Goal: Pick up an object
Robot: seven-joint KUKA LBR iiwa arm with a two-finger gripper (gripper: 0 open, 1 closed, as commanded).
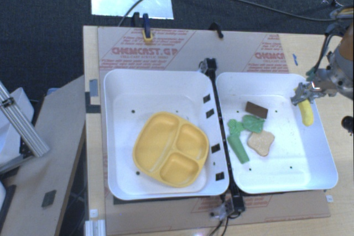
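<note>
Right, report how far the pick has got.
Nothing is lifted yet. The gripper hangs over the right bin by the yellow banana-like piece, which lies on the bin floor. The brown block, green toy and toast slice lie untouched. Grasp and lift remain.

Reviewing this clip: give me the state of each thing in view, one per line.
Yellow three-compartment plastic tray: flat in left white bin.
Brown block: lying in right white bin.
Green toy: lying, touching toast.
Toast-shaped piece: flat.
Yellow banana-like piece: below gripper.
</note>
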